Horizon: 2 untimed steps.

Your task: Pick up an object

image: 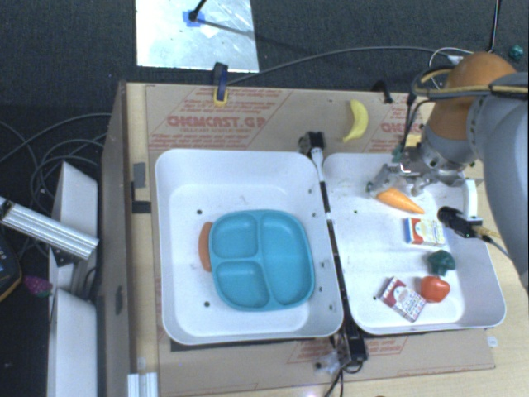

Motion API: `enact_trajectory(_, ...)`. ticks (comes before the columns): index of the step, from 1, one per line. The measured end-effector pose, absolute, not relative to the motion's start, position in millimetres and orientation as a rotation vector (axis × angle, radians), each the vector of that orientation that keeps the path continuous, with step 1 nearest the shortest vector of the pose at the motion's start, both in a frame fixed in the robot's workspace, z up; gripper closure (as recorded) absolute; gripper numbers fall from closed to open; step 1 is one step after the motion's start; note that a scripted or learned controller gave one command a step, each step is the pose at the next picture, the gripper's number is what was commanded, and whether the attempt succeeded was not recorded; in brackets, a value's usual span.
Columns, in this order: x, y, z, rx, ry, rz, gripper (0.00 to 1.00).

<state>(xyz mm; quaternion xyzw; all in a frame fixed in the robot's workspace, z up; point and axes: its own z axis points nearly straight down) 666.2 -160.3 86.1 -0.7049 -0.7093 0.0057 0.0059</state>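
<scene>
My gripper [402, 180] hangs low over the back of the right bin [364, 304], open, with nothing between its fingers. An orange carrot [400, 199] lies on the bin floor just in front of the fingertips, pointing right. Further forward in the same bin lie a small red, white and blue box [424, 231], a green broccoli piece [441, 261], a red tomato [434, 288] and a red and white packet [402, 298].
The left bin [178, 222] holds a blue divided plate [261, 259] with an orange sausage [204, 246] against its left side. A yellow banana [357, 121] lies on the cardboard behind the bins. The arm comes in from the right above the right bin's back corner.
</scene>
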Motion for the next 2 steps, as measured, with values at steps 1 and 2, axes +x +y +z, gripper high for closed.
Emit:
enact_trajectory(1,666.9,-158,97,-2.196,-2.223,0.015,1.00)
enact_trajectory(2,670.0,-107,167,-2.217,-2.231,-0.006,1.00)
